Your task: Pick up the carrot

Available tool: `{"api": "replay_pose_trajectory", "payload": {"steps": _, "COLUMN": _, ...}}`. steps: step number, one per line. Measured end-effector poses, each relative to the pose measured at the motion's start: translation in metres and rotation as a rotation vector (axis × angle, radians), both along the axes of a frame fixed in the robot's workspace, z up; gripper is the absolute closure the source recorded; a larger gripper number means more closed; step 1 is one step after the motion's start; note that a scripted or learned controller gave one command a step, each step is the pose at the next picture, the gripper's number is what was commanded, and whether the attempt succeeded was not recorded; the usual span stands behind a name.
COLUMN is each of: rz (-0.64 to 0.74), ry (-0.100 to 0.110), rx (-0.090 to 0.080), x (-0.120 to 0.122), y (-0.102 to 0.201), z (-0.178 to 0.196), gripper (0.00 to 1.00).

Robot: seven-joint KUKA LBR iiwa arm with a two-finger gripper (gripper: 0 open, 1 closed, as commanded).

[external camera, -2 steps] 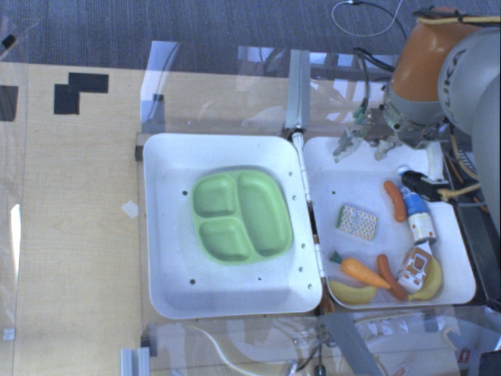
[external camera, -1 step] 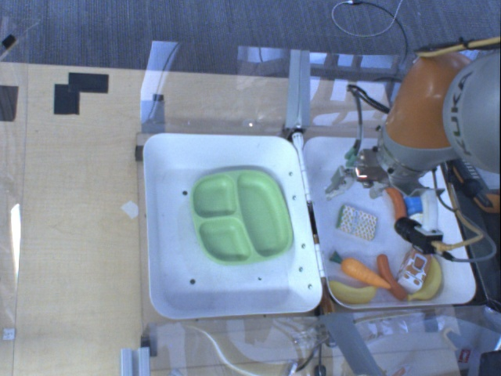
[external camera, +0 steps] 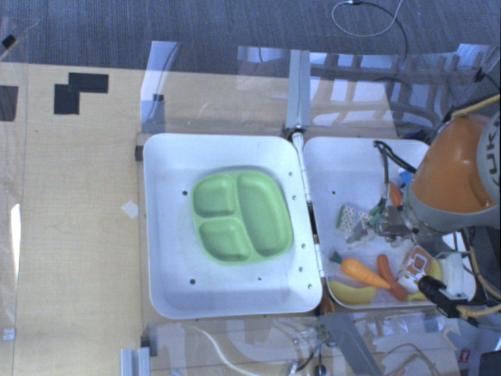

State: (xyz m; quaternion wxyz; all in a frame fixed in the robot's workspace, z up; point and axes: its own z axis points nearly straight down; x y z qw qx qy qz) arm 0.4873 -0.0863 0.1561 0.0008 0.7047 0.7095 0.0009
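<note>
The carrot is orange with a small green tip at its left end. It lies slanted near the front of the right bin. My gripper hangs over the middle of the same bin, a short way behind the carrot and apart from it. Nothing is visibly held. The arm's orange band and grey wrist cover the bin's right part.
A yellow banana lies along the right bin's front wall, just in front of the carrot. A reddish sausage and a small printed box sit to its right. A speckled object lies by the gripper. A green divided plate rests in the left bin.
</note>
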Motion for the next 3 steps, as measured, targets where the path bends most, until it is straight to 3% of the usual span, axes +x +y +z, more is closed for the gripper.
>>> {"api": "replay_pose_trajectory", "payload": {"steps": 1, "rz": -0.135, "ry": -0.008, "rx": 0.002, "x": 0.029, "y": -0.028, "z": -0.067, "gripper": 0.00}}
{"api": "replay_pose_trajectory", "payload": {"steps": 2, "rz": -0.062, "ry": -0.002, "rx": 0.001, "x": 0.001, "y": 0.030, "z": 0.029, "gripper": 0.00}}
{"api": "replay_pose_trajectory", "payload": {"steps": 3, "rz": -0.060, "ry": -0.006, "rx": 0.001, "x": 0.002, "y": 0.030, "z": 0.040, "gripper": 1.00}}
